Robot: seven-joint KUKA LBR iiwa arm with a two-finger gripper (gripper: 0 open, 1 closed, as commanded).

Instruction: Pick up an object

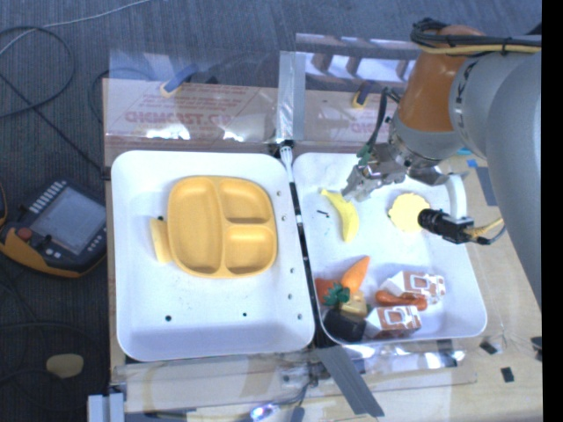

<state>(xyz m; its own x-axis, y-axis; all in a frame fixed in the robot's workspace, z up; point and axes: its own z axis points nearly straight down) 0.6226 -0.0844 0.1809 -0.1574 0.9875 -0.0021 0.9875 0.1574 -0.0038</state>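
1. Plastic, glossy and white, forms both shallow bins: the left bin (132, 262) and the right bin (457, 319) sit side by side on the tabletop, their inner rims touching along the middle.
2. The left bin holds a rounded yellow divided tray (222, 225) with three compartments (one long, two smaller), smooth and matte, lying near that bin's centre.
3. A pale yellow strip (158, 240) lies against the tray's left edge.
4. In the right bin, a curved yellow banana (343, 214) lies near the far left part, close to the inner rim.
5. A flat, pale yellow round piece (407, 212) lies toward that bin's far right side, just beside a black cylindrical part on the arm.
6. Toward the near edge lies a cluster: an orange carrot (354, 273) with a tapered tip, a dark rounded lump (345, 327), and small white and red cartons (413, 293).
7. The jaws (359, 181) hang over the far part of the right bin, just above the banana's upper end; whether they are spread or pressed together cannot be made out.
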